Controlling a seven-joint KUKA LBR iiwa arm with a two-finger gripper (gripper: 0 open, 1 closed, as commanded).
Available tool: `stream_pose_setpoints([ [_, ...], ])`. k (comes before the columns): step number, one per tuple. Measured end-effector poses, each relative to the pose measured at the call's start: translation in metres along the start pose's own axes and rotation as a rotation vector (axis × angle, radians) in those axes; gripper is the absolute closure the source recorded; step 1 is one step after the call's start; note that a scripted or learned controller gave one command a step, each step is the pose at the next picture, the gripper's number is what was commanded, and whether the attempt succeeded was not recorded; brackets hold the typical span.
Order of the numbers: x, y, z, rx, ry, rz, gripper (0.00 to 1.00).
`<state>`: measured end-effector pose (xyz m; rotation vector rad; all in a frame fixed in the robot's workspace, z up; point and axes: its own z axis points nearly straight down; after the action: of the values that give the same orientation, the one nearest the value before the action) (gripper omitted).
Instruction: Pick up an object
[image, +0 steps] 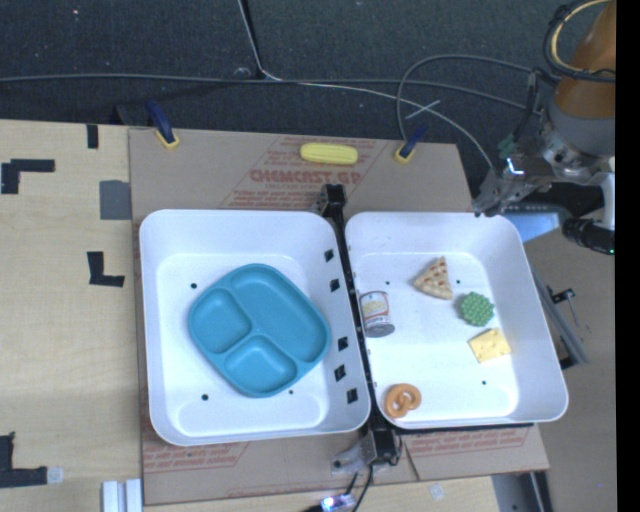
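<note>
The gripper (497, 192) sits off the upper right corner of the right bin (530, 300), above the bench rather than over any object; it is dark, small and blurred, so its state cannot be made out. The arm (585, 75) above it is cut off by the top right of the view.

In the right bin lie five small things, well apart. A small can (376, 313) lies near the bin's left wall, tipped, its long axis running roughly up and down the view; its label is too small to read. A pizza slice (435, 278) points its narrow tip toward the upper right. A green broccoli-like piece (477, 308) is just to its lower right, a yellow cheese wedge (489, 345) below that, and a pretzel (402, 400) near the front wall.

The left bin (160, 300) holds a blue divided plate (258, 328), long axis slanting from upper left to lower right.

A yellow banana-shaped object (328, 154) lies crosswise on the cardboard (200, 170) behind the bins, above red print partly hidden by the bins and not clearly legible
</note>
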<state>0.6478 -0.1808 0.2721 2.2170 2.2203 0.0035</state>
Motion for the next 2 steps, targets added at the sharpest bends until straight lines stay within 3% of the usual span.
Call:
stream_pose_setpoints([
  [2,0.118,-0.016,0.009,0.007,0.002,-0.005,1.0],
])
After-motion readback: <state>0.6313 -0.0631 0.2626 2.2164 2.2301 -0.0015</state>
